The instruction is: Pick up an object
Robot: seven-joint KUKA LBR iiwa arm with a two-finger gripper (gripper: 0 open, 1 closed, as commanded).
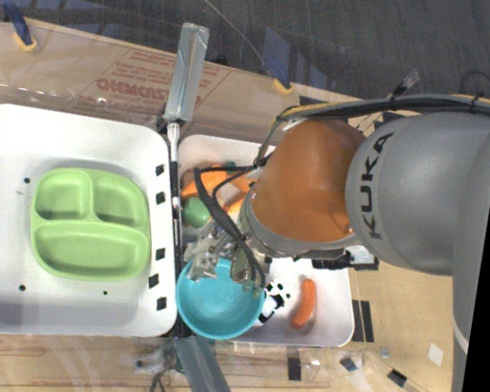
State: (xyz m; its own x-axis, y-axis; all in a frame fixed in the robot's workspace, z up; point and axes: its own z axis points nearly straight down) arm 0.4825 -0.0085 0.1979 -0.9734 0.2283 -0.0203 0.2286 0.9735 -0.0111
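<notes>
While I hang over the right bin (336, 320), the blue bowl (219, 304) sits directly under my fingers (226, 266), at the near left corner of that bin, its rim up against the divider between the two bins. My fingers reach down just above the bowl's far rim; whether they are spread or pressed together I cannot tell, since the metal parts blur together there. Nothing shows clearly between them. Just right of my fingers lies a small black-and-white spotted thing (277, 299), touching the bowl's edge, and beyond that an orange sausage-shaped thing (304, 302) lies on the bin floor. Behind my fingers, partly under my orange wrist band (306, 186), are a green thing (194, 212) and an orange thing (215, 181). Well to the left of my fingers, the left bin (0, 226) holds a green divided plate (91, 223). Both bins rest on the bench (80, 72).
</notes>
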